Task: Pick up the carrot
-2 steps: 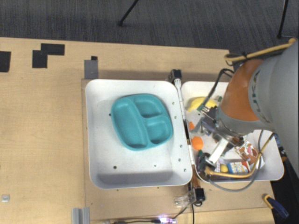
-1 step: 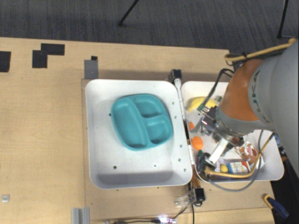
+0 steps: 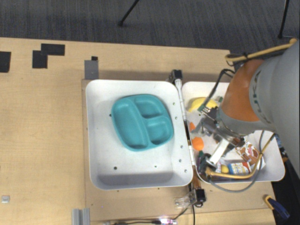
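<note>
The carrot (image 3: pixel 198 143) shows as a small orange piece near the left wall of the right bin (image 3: pixel 276 172), partly covered by the arm. A second small orange bit (image 3: pixel 191 125) lies just above it against the same wall. My gripper (image 3: pixel 206 131) hangs low in this bin, under the grey and orange wrist, right beside the carrot and a little to its upper right. Its tips are hidden among the wrist parts and cables. Nothing can be seen held.
A teal divided plate (image 3: pixel 140 121) lies in the left bin (image 3: pixel 98 172). In the right bin, a yellow item (image 3: pixel 197 103) sits at the top left, a colourful packet (image 3: pixel 247 154) at the right and a yellow and blue box (image 3: pixel 234 168) along the front.
</note>
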Robot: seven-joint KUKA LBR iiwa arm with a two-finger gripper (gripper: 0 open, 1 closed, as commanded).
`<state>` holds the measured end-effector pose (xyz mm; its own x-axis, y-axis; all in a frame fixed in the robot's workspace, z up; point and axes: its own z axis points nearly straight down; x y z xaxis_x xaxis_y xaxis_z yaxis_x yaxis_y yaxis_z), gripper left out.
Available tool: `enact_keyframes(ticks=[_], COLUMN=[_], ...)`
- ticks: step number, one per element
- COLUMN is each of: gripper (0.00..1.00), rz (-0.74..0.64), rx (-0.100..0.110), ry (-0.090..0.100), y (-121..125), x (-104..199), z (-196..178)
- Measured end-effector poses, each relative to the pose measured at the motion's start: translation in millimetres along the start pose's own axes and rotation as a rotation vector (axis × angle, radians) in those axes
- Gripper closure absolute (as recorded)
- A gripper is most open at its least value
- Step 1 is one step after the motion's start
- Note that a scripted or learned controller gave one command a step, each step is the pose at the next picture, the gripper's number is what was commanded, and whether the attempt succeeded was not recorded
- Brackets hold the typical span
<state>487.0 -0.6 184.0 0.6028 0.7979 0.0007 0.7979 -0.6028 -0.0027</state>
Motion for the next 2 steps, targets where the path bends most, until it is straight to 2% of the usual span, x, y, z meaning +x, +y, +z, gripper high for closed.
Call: enact_keyframes(ticks=[2], gripper=[0.0], rz=[0.0], rx=[0.0], ry=[0.0], y=[0.0], x=[0.0], z=[0.0])
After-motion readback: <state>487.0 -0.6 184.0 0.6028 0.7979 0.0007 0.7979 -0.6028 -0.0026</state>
